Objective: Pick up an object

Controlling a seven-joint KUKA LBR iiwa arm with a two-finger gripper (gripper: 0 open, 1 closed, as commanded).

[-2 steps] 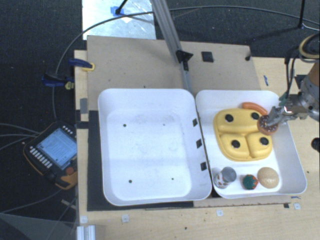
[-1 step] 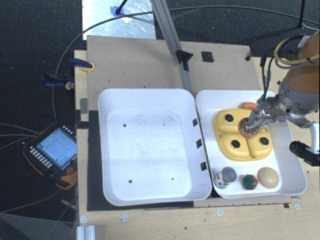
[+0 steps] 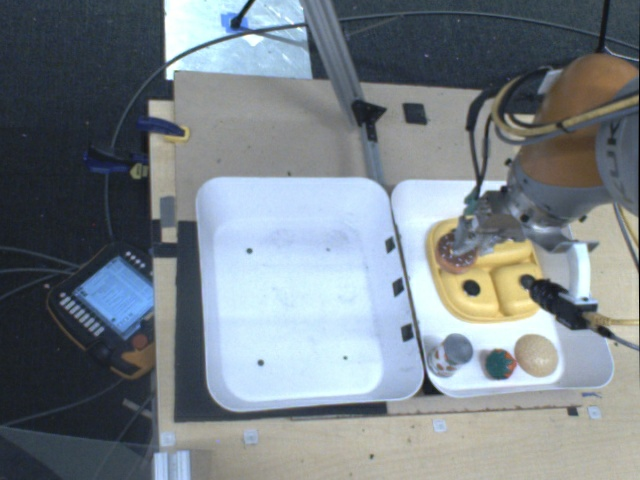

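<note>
Two white bins [image 3: 300, 288] on tan surface [image 3: 260, 118]. Right bin: yellow block [image 3: 490, 283] w/ dark holes, brownish ring [image 3: 458, 258], grey ball [image 3: 458, 348], green-red-blue ball [image 3: 500, 364], beige egg shape [image 3: 536, 354]. Arm [image 3: 580, 128] grey w/ orange band. Blue-screen pendant [image 3: 105, 303], orange-edged, on dark floor.

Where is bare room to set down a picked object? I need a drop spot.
The left white bin has an open floor, wall to wall. The right white bin is crowded: yellow moulded plastic toy under the gripper, three small balls along the near wall.
</note>
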